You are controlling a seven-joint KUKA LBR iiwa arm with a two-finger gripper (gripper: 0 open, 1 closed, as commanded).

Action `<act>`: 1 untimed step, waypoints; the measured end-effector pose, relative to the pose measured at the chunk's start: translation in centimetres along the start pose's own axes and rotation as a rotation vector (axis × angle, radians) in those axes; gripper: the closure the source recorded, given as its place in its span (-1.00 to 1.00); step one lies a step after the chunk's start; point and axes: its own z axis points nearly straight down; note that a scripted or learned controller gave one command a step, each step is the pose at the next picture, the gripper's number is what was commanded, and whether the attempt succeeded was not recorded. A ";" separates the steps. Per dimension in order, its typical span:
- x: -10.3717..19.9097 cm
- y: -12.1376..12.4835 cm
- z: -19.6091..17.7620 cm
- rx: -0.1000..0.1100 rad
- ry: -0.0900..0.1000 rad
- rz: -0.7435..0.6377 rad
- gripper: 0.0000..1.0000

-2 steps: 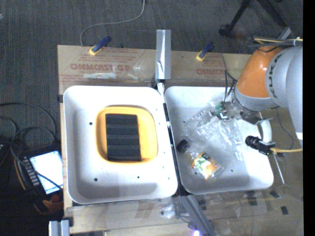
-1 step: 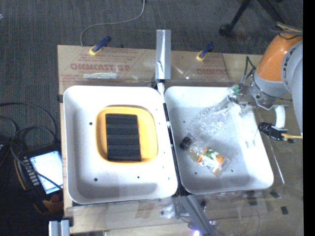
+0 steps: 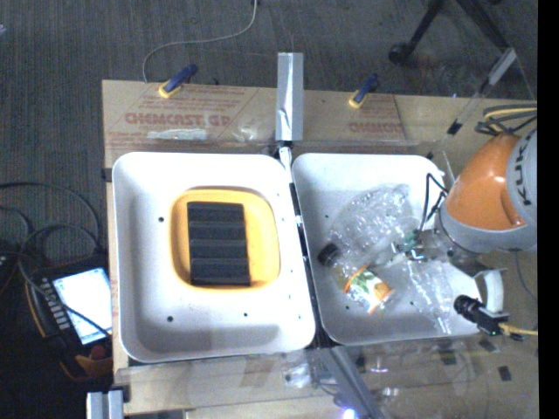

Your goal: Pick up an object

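While the arm (image 3: 493, 195) is hanging over the right bin (image 3: 367, 168), nothing is lifted; clear plastic bottle (image 3: 371, 221) lying untouched, jaws' state indiscernible.

This is a robotics lab or test room. Grey carpet (image 3: 105, 24) covers the floor across the top of the frame, with loose cables (image 3: 205, 33) trailing over it and the wheeled base of an office chair (image 3: 445, 11) at upper right. The counter (image 3: 127, 120) is a plywood sheet held by blue and yellow clamps (image 3: 177, 80), and a lit handheld control pendant (image 3: 74, 299) lies at lower left
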 end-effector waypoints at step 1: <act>0.1 0.1 -0.8 -0.001 0.002 -0.001 1.00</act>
